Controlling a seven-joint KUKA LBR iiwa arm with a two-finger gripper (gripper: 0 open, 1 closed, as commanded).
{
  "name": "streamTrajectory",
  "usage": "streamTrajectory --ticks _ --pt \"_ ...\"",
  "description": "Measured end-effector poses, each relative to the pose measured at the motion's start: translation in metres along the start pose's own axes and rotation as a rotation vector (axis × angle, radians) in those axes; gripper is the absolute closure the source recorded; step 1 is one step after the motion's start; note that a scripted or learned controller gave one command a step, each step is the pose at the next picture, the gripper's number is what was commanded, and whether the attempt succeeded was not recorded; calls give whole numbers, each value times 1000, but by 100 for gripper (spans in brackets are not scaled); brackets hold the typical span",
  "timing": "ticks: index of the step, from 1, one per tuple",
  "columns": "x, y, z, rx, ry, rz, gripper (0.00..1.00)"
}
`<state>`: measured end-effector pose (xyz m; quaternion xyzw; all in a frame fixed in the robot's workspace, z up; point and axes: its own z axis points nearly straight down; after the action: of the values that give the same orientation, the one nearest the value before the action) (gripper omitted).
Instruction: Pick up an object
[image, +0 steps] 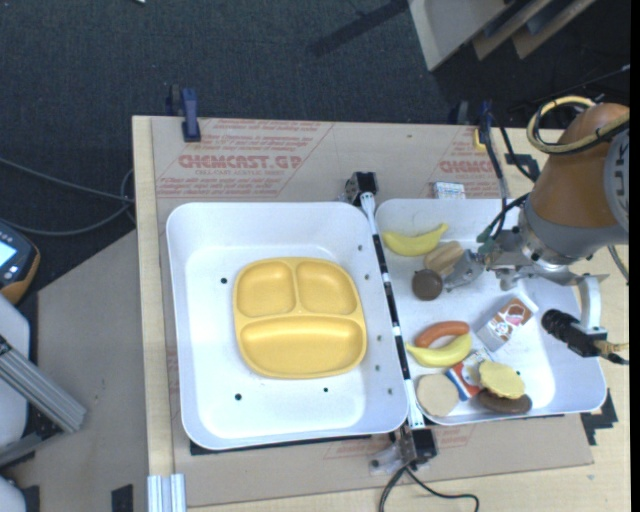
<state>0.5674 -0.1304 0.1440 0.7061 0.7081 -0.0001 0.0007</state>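
Note:
The right bin (560, 400) holds the toy food. A yellow banana (415, 240) lies at its far left, with a tan piece (445, 257) and a dark brown ball (427, 286) just below it. Toward the front lie a red sausage (442, 331), a second banana (441, 351), a white packet with a red print (503, 323), a burger (500, 385) and a round tan slice (436, 396). My gripper (472, 266) hangs low over the bin's far middle, right beside the tan piece. Whether it touches that piece is not visible.
The left bin (200, 300) bears a yellow divided plate (299, 317). The arm's grey body with its orange band (580, 160) covers the right bin's far right corner. A black part (568, 333) juts over the bin's right edge. Clamps stand at the bench's back edge.

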Motion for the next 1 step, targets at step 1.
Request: streamTrajectory --ticks 1 --pt "25 21 63 6 3 -1 0"
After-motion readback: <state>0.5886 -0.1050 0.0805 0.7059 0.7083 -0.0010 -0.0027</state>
